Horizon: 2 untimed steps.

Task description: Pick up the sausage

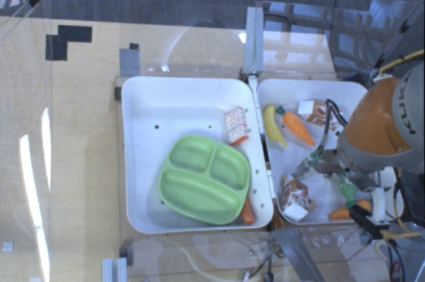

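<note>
We start at the left bin (141,141), whose left half is bare white floor. A green divided plate (206,178) lies flat toward its lower right, and a small printed packet (236,125) leans near the right wall just above it. These things look scattered at random, as for a sorting trial, not arranged with care.

The sausage (247,211) is what we take the short reddish-orange piece to be. It sits in the lower right corner of the left bin, wedged between the plate's rim and the bin wall. Little of it shows: a smooth, rounded stub, slightly glossy, darker than the carrot. The plate seems to overlap it, so we judge a grasp from above would be cramped.

Across the divider, the right bin (312,85) holds a banana (271,125) along its left wall, with a carrot (299,129) just beside it. A brown and white box (315,112) sits near the top, and a brown snack bag (295,194) lies at the bottom.

The gripper (312,165) hangs low over the middle of the right bin, above the snack bag, below the arm (372,125). We cannot tell whether it is spread or pressed together, and we see nothing held in it. It is in the wrong bin for the sausage, well apart from it. A second orange piece (340,213) lies at the lower right.
</note>
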### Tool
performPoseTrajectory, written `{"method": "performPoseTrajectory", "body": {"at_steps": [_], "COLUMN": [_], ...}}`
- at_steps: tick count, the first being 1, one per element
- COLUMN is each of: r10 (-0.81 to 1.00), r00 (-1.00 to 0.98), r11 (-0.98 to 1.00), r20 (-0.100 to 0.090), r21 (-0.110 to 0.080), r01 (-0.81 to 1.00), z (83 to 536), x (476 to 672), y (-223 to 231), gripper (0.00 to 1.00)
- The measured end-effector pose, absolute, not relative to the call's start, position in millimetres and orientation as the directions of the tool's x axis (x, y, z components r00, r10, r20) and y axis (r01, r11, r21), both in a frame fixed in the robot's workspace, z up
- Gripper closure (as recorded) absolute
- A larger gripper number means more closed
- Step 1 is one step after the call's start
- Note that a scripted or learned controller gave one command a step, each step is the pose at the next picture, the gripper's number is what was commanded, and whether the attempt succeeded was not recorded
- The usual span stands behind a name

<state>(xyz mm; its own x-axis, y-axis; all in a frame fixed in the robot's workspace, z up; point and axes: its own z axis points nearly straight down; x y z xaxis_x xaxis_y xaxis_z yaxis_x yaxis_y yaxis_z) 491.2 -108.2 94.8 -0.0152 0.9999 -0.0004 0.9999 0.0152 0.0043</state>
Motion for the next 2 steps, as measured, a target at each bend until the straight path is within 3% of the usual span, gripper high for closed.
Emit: {"method": "performPoseTrajectory", "body": {"at_steps": [1,2], "r10": [1.0,1.0], "r00": [-0.021,0.026], "r11": [0.021,-0.026], "r20": [-0.001,-0.001], "r21": [0.013,0.007], "r01": [1.0,1.0], "z": [89,98], "x": [541.5,585.3], "y": [-114,-156], "gripper": [0.0,0.0]}}
